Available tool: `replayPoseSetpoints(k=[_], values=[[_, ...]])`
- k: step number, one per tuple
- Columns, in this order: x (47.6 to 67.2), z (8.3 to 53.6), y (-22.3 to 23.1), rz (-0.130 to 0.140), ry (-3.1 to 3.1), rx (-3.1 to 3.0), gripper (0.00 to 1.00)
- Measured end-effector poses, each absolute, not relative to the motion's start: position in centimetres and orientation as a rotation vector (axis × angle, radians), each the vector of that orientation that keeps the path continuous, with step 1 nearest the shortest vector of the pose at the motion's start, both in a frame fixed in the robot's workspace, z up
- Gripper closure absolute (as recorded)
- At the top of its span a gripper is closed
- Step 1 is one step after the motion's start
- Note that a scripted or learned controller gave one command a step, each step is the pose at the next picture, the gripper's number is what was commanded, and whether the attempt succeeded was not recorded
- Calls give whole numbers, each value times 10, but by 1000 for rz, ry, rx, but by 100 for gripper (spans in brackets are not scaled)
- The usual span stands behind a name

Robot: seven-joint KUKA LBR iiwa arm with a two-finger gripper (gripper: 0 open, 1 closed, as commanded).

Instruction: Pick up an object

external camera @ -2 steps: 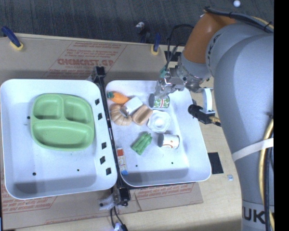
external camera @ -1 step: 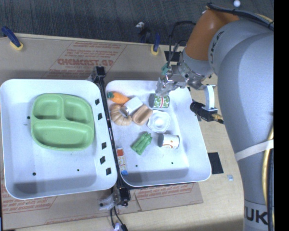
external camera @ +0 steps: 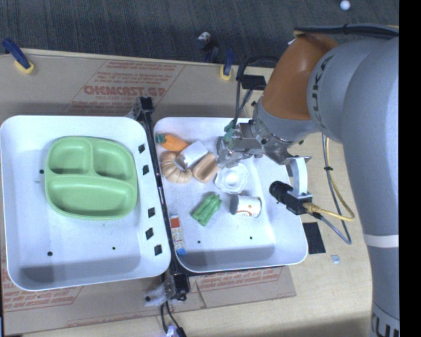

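The right bin [external camera: 281, 248] holds several small items. An orange carrot [external camera: 172, 142] lies at its back left, with a tan pastry [external camera: 175, 168], a silvery can [external camera: 190, 154] and a tan bread roll [external camera: 205, 167] bunched beside it. A clear plastic cup [external camera: 231, 180] sits in the middle. In front of it are a green ribbed piece [external camera: 205, 208] and a small white cup with a red mark [external camera: 246, 206]. My gripper [external camera: 229, 150] hangs low over the bin's back middle, just above the clear cup and right of the can.
The left bin [external camera: 14, 258] holds a green divided plate [external camera: 91, 176]. A black divider with clips [external camera: 153, 181] runs between the bins. A black fitting [external camera: 286, 196] and yellow cable [external camera: 331, 216] hang off the arm over the right bin's right rim.
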State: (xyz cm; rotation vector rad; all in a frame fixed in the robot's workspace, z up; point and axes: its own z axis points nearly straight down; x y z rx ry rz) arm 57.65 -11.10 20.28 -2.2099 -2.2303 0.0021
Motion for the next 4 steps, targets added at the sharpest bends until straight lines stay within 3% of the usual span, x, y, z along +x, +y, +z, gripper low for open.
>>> replayPoseSetpoints(k=[1, 2, 3, 4], values=[[526, 191, -65, 4, -2228, -2211, 100], [503, 214, -130, 0, -2228, -2218, 100], [503, 214, -130, 0, -2228, -2217, 0], [535, 91, -122, 2, -2230, -2213, 0]])
